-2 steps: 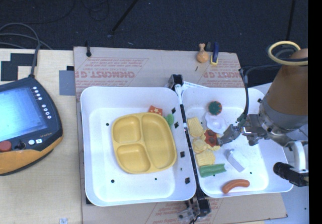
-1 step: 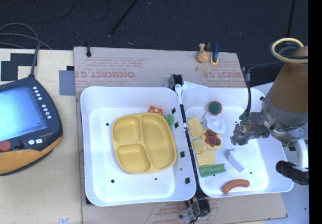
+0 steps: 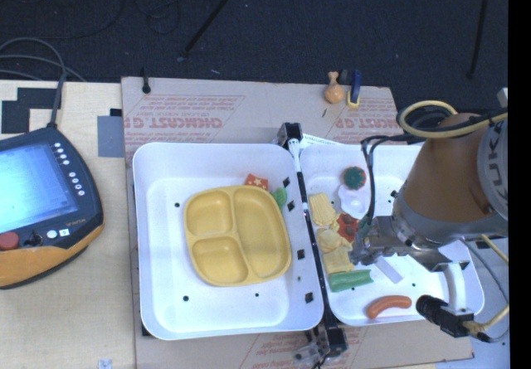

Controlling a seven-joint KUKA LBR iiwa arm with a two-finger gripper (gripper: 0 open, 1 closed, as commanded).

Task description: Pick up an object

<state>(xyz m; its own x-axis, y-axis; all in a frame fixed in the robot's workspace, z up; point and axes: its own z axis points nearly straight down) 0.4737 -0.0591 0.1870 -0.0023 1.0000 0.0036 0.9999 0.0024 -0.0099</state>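
1. My arm (image 3: 452, 185) reaches in from the right and hangs over the right bin (image 3: 473, 297), with my tool (image 3: 371, 253) low above the heap of small toy foods along that bin's left side.
2. I cannot tell whether my tool is released or clenched; its tips are lost against the clutter beneath, and nothing shows plainly gripped in it.
3. The likeliest thing to take is the green pod (image 3: 349, 279), which lies flat on the bin floor just below and slightly left of my tool, near the divider between the bins.
4. I judge it light, stiff plastic, smooth and a little slippery; it is long and narrow, so I would close across its short width near the middle.
5. The pale yellow pieces (image 3: 328, 230) are crowded just above it, touching one another, so a careless descent may nudge them or pinch two things at once.
6. An orange sausage (image 3: 388, 305) lies apart nearer the front edge, with clear floor around it: an easier target, also light and round-sided.
7. The left bin (image 3: 158, 276) carries a yellow divided plate (image 3: 236, 236), well apart from my tool.
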